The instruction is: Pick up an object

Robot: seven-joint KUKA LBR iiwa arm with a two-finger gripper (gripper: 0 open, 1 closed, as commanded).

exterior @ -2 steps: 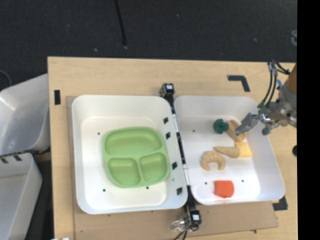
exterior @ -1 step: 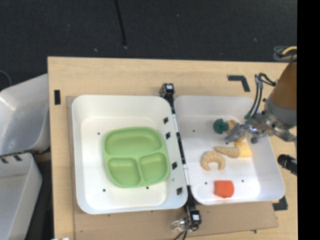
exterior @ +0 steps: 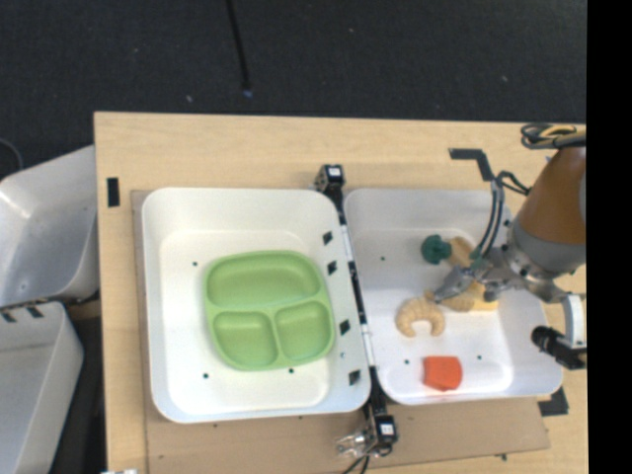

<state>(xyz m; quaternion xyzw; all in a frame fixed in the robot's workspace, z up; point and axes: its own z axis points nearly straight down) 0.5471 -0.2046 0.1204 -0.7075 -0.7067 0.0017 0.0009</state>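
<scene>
The right white bin (exterior: 390, 225) holds a tan croissant-shaped toy (exterior: 422, 316), a small dark green piece (exterior: 434, 249), an orange-red block (exterior: 443, 372) and a tan and yellow object (exterior: 468, 294). My gripper (exterior: 458, 288) comes in from the right and sits low in this bin, right at the tan and yellow object and just right of the croissant. The orange-banded wrist (exterior: 555, 210) hangs above it. The gripper's tips are small and blurred against the objects.
The left white bin (exterior: 173, 363) carries a green divided plate (exterior: 269, 309). A black clip-lined seam (exterior: 351, 284) runs between the two bins. Cables (exterior: 489, 181) trail at the right bin's far corner. Wooden bench edges surround both bins.
</scene>
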